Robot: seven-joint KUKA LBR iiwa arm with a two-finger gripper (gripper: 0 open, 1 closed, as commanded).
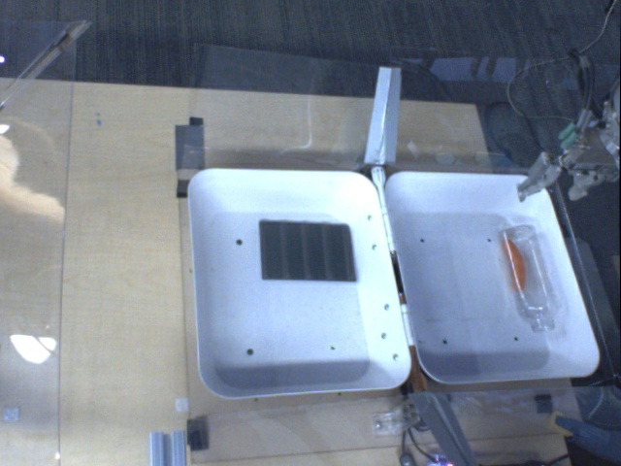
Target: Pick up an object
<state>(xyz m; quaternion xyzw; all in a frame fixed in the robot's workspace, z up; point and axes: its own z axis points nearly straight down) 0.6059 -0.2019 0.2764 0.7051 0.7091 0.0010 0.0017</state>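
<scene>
A clear plastic bottle (527, 276) with an orange piece inside lies lengthwise near the right wall of the right bin (456, 260). A dark ribbed rectangular pad (307, 250) lies flat in the left bin (223, 309), toward its back. My gripper (550, 191) hangs over the back right corner of the right bin, above and behind the bottle and apart from it. Its fingers (536, 182) are spread, with nothing between them.
A metal post (383, 115) stands behind the seam between the two bins. Loose cables (543, 85) trail at the back right beside the wrist. Wooden bench (97, 260) stretches to the left of the bins.
</scene>
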